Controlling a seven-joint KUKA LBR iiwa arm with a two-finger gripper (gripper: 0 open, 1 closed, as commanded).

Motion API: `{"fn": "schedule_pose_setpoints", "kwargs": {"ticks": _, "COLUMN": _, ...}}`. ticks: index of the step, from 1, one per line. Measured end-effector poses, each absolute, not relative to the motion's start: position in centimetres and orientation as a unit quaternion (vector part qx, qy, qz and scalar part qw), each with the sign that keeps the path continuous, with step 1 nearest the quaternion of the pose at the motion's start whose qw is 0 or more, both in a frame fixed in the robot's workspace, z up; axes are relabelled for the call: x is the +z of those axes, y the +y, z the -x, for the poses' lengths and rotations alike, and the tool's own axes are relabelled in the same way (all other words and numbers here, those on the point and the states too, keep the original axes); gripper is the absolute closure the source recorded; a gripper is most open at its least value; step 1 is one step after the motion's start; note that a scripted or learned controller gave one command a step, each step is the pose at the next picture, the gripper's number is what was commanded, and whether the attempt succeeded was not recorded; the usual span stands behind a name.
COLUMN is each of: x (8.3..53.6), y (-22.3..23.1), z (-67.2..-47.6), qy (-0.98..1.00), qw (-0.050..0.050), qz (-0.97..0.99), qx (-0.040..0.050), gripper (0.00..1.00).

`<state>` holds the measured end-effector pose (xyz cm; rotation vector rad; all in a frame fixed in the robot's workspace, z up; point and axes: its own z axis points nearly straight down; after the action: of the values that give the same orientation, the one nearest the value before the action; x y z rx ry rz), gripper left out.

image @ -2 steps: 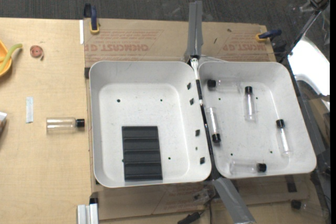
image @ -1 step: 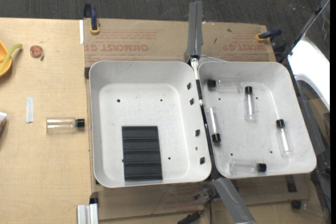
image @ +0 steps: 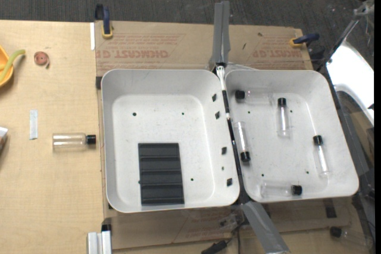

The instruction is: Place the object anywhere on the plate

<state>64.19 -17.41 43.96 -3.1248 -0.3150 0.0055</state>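
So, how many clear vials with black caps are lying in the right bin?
4 vials in the right bin: one by the left wall, one upper middle, one at the right, one near the front. A loose black cap lies upper left.

Black ribbed plate [image: 160, 173] in left bin [image: 119, 83]; clear vials [image: 282, 117] in right bin [image: 339, 110].

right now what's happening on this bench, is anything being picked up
Nothing is being handled at this moment. The left bin holds a dark ribbed plate, with nothing lying on it. The right bin holds several clear vials with black caps: one near the middle, one toward the right wall, one along the left wall and one at the front. Another vial lies on the bench left of the bins.
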Motion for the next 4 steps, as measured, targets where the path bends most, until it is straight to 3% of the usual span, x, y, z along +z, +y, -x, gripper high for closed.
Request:
{"fn": "schedule_pose_setpoints", "kwargs": {"ticks": 1, "x": 44.0, "y": -22.3, "z": -57.9, "qy": -0.116, "qw": 0.001, "qz": 0.993, "qx": 0.0026, "gripper": 0.0}}
{"fn": "schedule_pose_setpoints", "kwargs": {"ticks": 2, "x": 43.9, "y": -17.5, "z": -62.3, "qy": -0.107, "qw": 0.0, "qz": 0.994, "qx": 0.0022, "gripper": 0.0}}
{"fn": "schedule_pose_setpoints", "kwargs": {"ticks": 3, "x": 44.0, "y": -22.3, "z": -59.3, "qy": -0.1, "qw": 0.001, "qz": 0.995, "qx": 0.0028, "gripper": 0.0}}
{"fn": "schedule_pose_setpoints", "kwargs": {"ticks": 4, "x": 43.9, "y": -18.8, "z": -65.3, "qy": -0.1, "qw": 0.0, "qz": 0.995, "qx": 0.0022, "gripper": 0.0}}
